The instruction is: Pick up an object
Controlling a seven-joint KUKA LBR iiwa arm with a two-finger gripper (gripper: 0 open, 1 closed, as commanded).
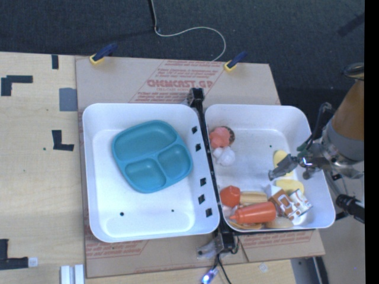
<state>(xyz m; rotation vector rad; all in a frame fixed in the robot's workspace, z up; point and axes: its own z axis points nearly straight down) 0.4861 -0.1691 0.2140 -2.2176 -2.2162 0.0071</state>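
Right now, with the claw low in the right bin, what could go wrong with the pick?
1. The claw sits between two yellow pieces, so it may nudge them apart rather than catch one.
2. The toys by the bin's near wall lie packed together; a pick there may drag neighbours.

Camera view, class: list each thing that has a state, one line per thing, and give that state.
Blue divided plate: flat, right way up, in the left bin.
Orange toy: lying on its side at the right bin's near wall.
Pink toy: resting against the divider.
Gripper: low over the right bin, nothing seen between its fingers.
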